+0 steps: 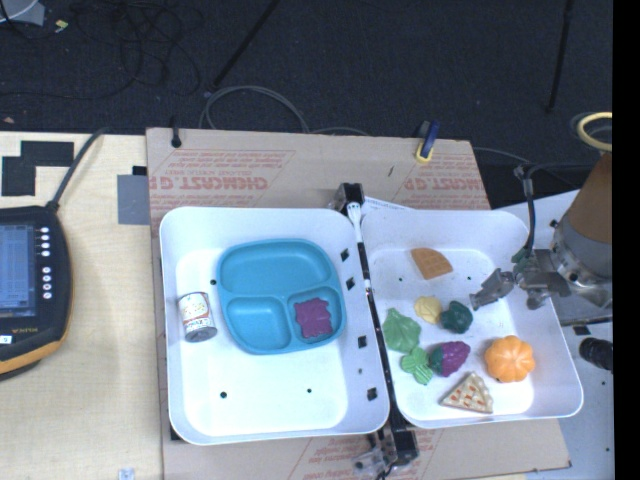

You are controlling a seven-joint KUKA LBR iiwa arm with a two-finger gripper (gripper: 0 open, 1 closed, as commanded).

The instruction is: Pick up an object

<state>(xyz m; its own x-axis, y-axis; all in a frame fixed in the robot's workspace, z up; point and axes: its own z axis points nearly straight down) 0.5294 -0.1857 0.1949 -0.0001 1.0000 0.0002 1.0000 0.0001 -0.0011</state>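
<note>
My gripper (pixel 506 276) hangs over the right side of the right bin (pixel 540 393), open with nothing between its fingers. One grey finger (pixel 491 291) points left toward a dark green toy (pixel 457 317), just short of it. Close by lie a yellow piece (pixel 428 309), a tan wedge (pixel 431 262), an orange fruit (pixel 510 358), purple grapes (pixel 449 355), a pizza slice (pixel 467 395) and two green leafy pieces (pixel 401 330).
The left bin (pixel 200 398) holds a blue divided plate (pixel 270 288) with a purple piece (pixel 314 317) in its right compartment. A small can (pixel 196 316) lies beside the plate. A tablet (pixel 25 278) rests at the far left of the bench.
</note>
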